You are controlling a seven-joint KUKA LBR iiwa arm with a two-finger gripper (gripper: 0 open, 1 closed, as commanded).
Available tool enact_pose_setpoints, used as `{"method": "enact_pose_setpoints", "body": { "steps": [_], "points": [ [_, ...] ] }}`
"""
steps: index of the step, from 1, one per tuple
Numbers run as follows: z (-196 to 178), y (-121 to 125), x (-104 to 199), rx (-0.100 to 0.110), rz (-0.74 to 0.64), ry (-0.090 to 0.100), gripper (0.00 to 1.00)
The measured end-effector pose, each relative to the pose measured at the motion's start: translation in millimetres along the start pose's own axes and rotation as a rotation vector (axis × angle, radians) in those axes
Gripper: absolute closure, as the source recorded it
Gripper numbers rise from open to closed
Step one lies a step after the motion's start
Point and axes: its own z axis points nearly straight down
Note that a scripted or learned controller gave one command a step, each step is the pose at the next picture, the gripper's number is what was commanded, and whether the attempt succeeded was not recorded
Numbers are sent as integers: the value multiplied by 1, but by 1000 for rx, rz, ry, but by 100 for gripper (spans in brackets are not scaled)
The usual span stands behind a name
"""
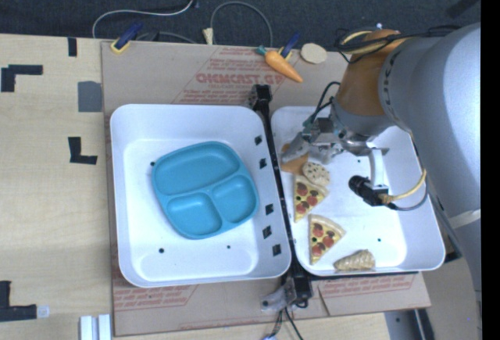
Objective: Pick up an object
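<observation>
In the right bin (406,248) lie several toy foods: a pizza slice (306,196), a second pizza slice (322,237), a tan pastry-like piece (355,260), a round cracker (316,172) and a tan piece (292,164) by the bin's left wall. My gripper (306,144) reaches down at the bin's upper left, just above the cracker and the tan piece. The arm's wrist covers much of it.
The left bin (129,135) holds a blue divided plate (205,188). Behind the bins on the cardboard lie a toy carrot (282,65) and a tan disc (314,54). Cables run along the back. A black divider (269,166) separates the bins.
</observation>
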Motion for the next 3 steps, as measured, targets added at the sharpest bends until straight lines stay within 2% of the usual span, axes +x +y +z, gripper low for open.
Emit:
{"method": "enact_pose_setpoints", "body": {
  "steps": [1,2,3],
  "points": [
    [1,35,-2,4,-2,2,0],
    [0,0,-1,1,0,0,0],
    [1,34,-1,4,-1,2,0]
  ]
}}
